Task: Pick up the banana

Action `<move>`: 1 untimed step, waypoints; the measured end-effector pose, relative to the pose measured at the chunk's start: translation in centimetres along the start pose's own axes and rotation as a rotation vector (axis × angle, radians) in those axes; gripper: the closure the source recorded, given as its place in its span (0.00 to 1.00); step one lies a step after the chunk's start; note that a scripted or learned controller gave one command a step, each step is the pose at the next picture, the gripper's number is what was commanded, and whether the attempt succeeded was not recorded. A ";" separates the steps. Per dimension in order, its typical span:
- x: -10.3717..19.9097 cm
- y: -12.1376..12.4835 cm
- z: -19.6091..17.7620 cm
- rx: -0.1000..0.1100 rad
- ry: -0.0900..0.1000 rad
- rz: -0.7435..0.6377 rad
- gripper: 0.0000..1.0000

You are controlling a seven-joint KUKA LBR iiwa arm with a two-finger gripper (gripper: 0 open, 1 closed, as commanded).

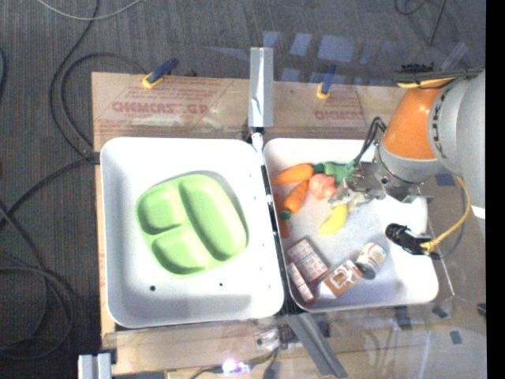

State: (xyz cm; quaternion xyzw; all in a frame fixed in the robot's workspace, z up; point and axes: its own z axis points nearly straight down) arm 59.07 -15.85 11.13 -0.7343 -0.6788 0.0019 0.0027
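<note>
Bench (pixel 118 105) of brown board carries two white bins side by side. Left bin (pixel 126 290) holds a green divided plate (pixel 193 223), three compartments, sitting about mid-bin and slightly tilted in view. Right bin (pixel 410 287) holds the clutter. My arm (pixel 442 125), grey with the orange band, comes in from the right over the far right part of that bin. My gripper (pixel 357 189) is low over the bin floor, just right of the far cluster; whether it is apart or together I cannot tell from this angle. Banana (pixel 334 219) lies on the bin floor, tilted, its upper end touching or right under my gripper; nothing shows it gripped. Left of it: two carrots (pixel 292 184) against the left wall, a pinkish fruit (pixel 321 186) beside them, a green item (pixel 335 169) at the far side. Near side: a reddish box (pixel 304 263), a small carton (pixel 339 279), a can (pixel 371 257) lying on its side.
</note>
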 end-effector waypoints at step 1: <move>7.0 2.7 -10.4 -0.004 -0.003 0.208 1.00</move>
